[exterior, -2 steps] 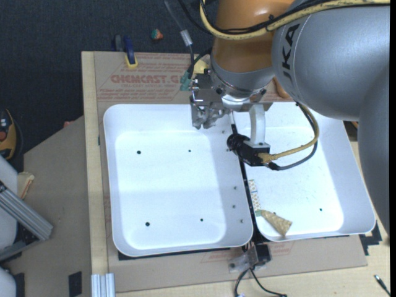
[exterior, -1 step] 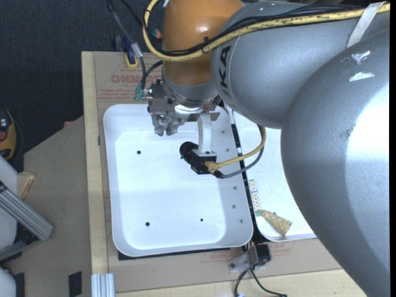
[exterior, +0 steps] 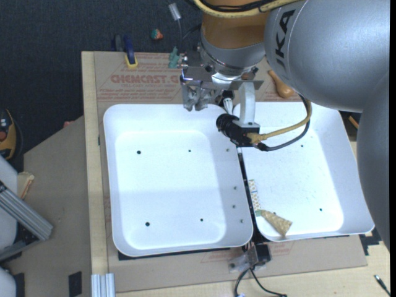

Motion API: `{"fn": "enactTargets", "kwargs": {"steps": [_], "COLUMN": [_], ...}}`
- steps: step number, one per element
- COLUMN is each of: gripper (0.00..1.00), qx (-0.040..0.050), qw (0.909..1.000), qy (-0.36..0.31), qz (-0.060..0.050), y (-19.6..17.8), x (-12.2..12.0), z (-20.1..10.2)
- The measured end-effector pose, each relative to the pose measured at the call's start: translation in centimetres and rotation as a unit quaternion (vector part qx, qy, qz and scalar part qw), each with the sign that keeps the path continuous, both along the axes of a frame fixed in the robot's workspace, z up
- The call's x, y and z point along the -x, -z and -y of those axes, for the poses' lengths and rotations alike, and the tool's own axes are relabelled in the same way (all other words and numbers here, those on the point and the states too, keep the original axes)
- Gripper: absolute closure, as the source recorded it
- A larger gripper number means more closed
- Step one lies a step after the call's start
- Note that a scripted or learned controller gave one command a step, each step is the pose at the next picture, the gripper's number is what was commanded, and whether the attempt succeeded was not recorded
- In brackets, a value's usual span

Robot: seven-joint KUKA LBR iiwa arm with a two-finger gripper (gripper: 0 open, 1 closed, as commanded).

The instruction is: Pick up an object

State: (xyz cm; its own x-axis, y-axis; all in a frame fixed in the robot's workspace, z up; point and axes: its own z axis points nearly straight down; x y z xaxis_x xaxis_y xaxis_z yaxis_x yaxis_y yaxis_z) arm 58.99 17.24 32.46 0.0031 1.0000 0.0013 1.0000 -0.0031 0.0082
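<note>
A tan, wedge-shaped object lies in the right bin, close to its front left corner. Just behind it, a thin patterned strip runs along that bin's left wall. My gripper hangs over the back rim of the left bin, near the rim's middle and far from the wedge. I see nothing under it but white bin floor. The grey arm with its orange band covers the top right of the view.
A black cable fitting with a tan hose hangs from the wrist over the divider between the bins. A wooden piece lies behind the right bin. A blue and yellow clamp sits on the board's back edge.
</note>
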Motion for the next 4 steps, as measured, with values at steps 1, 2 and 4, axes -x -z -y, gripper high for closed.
{"fn": "enactTargets", "kwargs": {"steps": [1, 2, 4], "gripper": [1.00, 1.00, 1.00], "qx": [0.0010, -0.0020, -0.0029], "qw": [1.0000, 1.0000, 1.0000], "qy": [-0.002, -0.003, -0.003], "qz": [-0.007, 0.003, 0.004], "y": [6.3, -6.4, -11.2], "x": [3.5, 1.6, 6.2], "z": [-3.7, -5.3, -5.2]}}
